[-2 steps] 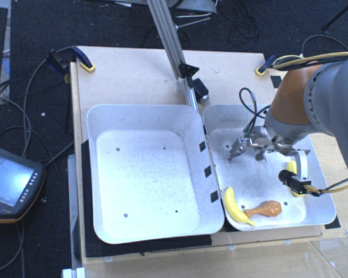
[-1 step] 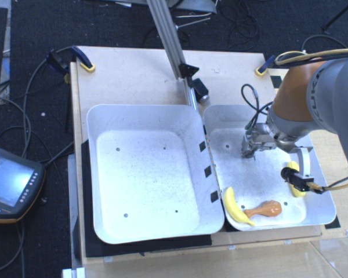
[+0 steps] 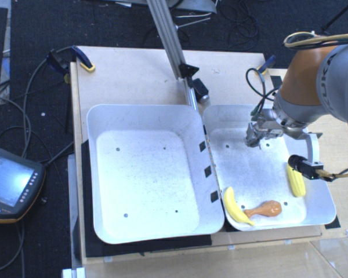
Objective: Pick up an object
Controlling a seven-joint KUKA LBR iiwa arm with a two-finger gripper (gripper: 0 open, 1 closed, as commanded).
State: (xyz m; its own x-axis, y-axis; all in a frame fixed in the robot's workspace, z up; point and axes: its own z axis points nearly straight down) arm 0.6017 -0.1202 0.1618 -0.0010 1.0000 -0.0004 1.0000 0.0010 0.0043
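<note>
Bench space is taken up by two shallow white bins set side by side, and the gripper [image 3: 256, 136] is seen low over the upper part of the right bin [image 3: 235, 126], at the end of the grey arm with its orange band [image 3: 304, 74]. Nothing is seen beneath or against the gripper's tip but bare bin floor, and how its tip is set cannot be told from this slanted view.

Three objects are found in the right bin, all nearer the camera than the gripper and well apart from it. A yellow banana [image 3: 235, 207] is laid against the bin's near-left wall, below and slightly to the view's left of the gripper. An orange-brown drumstick-shaped toy [image 3: 265, 209] is laid just beside the banana, its thin end pointed toward the banana and close to touching it. A yellow corn cob [image 3: 296, 180] is placed toward the view's right of the gripper and nearer the camera, partly overlapped at its upper end by a black fitting [image 3: 301, 167] that hangs from the arm.

The left bin [image 3: 145, 172] is set well to the view's left of the gripper. A handheld control pendant [image 3: 11, 184] is laid on the dark floor further left.
</note>
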